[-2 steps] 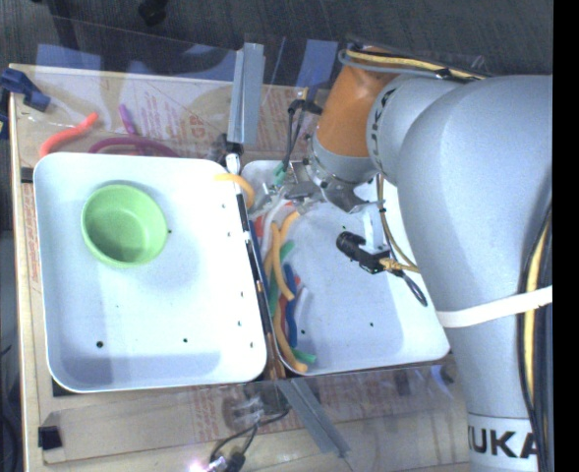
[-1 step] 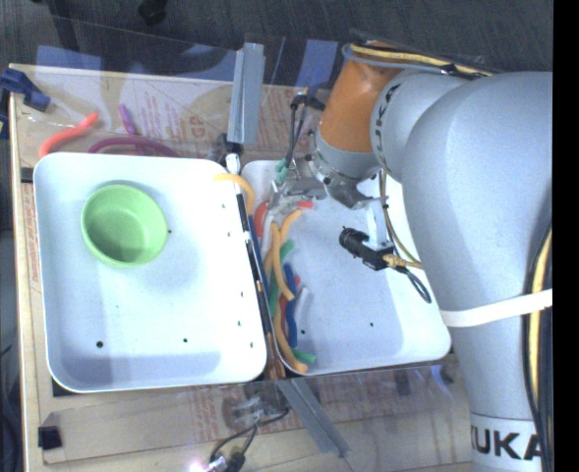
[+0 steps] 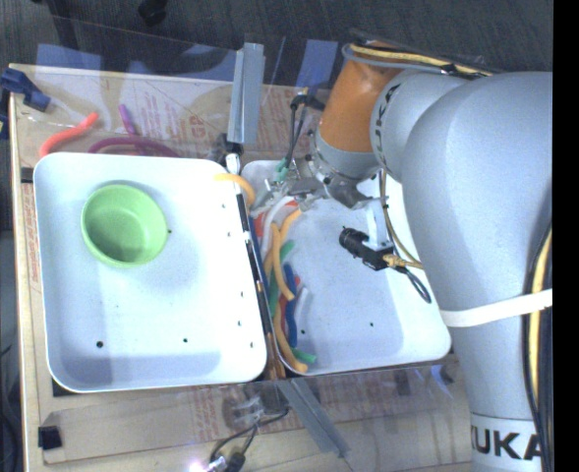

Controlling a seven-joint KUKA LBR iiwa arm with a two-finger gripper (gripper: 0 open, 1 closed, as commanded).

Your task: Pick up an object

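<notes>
Left bin [image 3: 63,342]: green bowl [image 3: 124,224] sat in its far-left part | right bin [image 3: 407,337]: coloured strips [image 3: 287,283] lay along its left wall | jaws [image 3: 291,187] hung over right bin's far-left corner, grip state: cannot tell | arm [image 3: 466,195] covered counter's right edge.

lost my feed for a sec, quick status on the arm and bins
Gripper low at right bin's far-left corner. Green bowl alone in left bin. Coloured strips along right bin's left wall.
</notes>
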